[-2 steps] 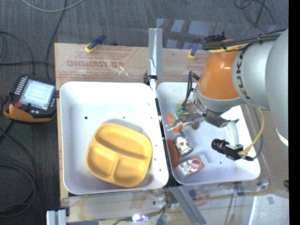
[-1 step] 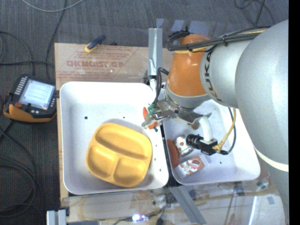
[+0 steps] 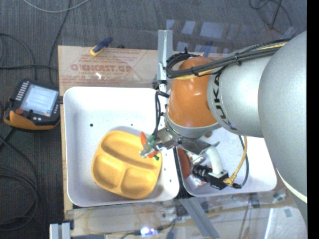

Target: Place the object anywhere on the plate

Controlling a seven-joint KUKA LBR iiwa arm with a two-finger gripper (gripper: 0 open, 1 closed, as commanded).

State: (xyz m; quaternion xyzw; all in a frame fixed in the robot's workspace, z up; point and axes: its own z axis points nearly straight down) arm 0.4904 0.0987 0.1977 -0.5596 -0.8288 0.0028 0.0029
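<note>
The hand (image 3: 149, 147) sits over the right rim of the yellow plate (image 3: 124, 169) in the left bin (image 3: 79, 108), fingers closed on a small orange-and-green object (image 3: 145, 140); the arm (image 3: 239, 93) reads "KUKA".

The arm (image 3: 279, 83) is a thick, smooth, silver-grey cylinder with a glossy orange band (image 3: 192, 101) above the wrist and dark letters "KUK" on the grey shell beside it. Black cables (image 3: 219, 62) run along its top. A yellow cable (image 3: 242, 161) loops below, near a black connector block (image 3: 212, 176).
</note>
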